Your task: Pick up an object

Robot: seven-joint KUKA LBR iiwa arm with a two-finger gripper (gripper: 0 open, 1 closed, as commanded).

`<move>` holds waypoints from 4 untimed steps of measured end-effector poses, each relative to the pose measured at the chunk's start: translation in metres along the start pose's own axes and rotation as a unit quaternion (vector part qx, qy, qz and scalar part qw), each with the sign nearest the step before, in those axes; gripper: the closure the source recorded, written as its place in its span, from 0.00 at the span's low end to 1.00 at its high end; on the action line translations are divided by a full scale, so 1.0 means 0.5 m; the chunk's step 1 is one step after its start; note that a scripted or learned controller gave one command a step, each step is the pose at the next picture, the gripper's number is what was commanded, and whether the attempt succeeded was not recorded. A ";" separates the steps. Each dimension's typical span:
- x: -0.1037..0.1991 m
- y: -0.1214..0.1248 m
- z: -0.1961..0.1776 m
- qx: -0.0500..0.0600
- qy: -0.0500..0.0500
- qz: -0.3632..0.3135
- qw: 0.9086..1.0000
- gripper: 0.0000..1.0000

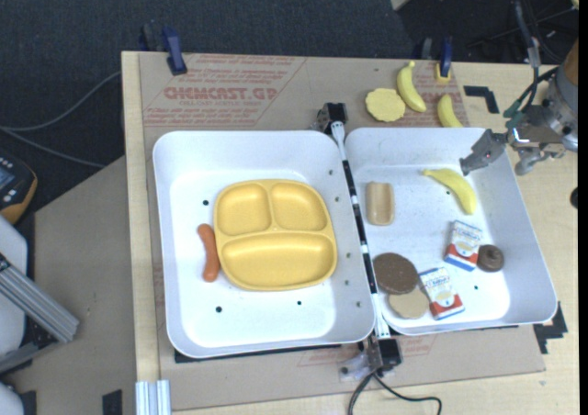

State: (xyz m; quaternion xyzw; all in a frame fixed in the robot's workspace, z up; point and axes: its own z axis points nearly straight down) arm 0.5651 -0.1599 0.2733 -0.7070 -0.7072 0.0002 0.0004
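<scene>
Two fingers of the gripper [501, 154] show at the right bin's [514, 312] upper right rim: one dark finger [480, 154] slants down-left over the rim, the other sits nearer the wrist. They stand spread apart, with nothing between them. Arm wrist enters from the right edge, grey, partly cut off by the frame.

Nearest item: a yellow toy banana [454, 187] lying in the right bin just below-left of the fingertips, apart from them, slanting down to the right. Further left in that bin, a tan bread-like piece [379, 203] lies close to the divider rail [355, 220]. Lower down: a small red-white-blue carton [464, 245], touching or just beside a dark brown doughnut [491, 258]. At the bin's lower left, a round brown patty [396, 273] overlaps a tan cookie-like disc [408, 304]; a second small carton [442, 293] lies against them.

Left bin [184, 312] holds a yellow three-compartment plate [274, 234], flat, near centre. An orange-red toy sausage [209, 252] lies just beside the plate's left edge, lengthwise up-down.

Outside the bins, on the cardboard-covered bench [230, 92] above the right bin: a yellow round slice [385, 105], a banana [411, 89] just beside it, and another banana [448, 111] to the right. Two blue clamps [172, 52] grip the bench's far edge.
</scene>
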 end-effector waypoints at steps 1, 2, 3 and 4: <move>-0.127 0.090 0.334 0.004 0.002 0.001 1.000 0.00; -0.063 0.109 0.381 0.002 0.001 -0.002 1.000 0.00; -0.067 0.111 0.355 -0.001 0.000 -0.001 1.000 1.00; 0.063 0.171 0.379 0.000 0.000 -0.003 1.000 1.00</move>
